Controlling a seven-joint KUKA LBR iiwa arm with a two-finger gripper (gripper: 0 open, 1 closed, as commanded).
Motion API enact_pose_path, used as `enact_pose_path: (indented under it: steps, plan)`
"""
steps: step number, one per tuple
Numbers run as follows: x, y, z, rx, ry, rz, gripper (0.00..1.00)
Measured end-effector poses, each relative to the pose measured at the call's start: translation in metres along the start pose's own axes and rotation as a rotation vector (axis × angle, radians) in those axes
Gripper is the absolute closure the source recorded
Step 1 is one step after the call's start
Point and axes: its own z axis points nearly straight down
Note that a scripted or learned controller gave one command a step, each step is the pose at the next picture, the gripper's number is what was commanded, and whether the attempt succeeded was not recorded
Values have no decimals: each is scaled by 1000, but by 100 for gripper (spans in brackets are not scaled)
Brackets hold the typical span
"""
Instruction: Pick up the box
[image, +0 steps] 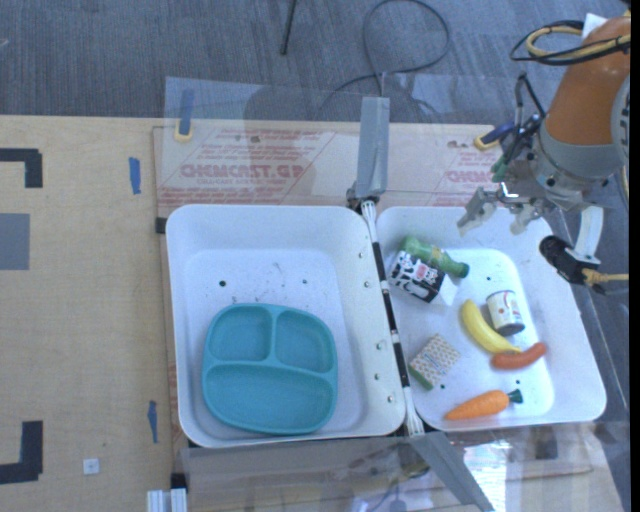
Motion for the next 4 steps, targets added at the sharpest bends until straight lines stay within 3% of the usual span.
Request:
enact_pose_path:
  steps: [1, 2, 3, 4]
  plan:
    - [1, -51, 88, -19, -5, 8, 0]
    - [16, -10, 125, -11, -4, 24, 0]
    - [23, 10, 125, 10, -7, -45, 0]
    - [24, -30, 124, -11, -2, 4, 0]
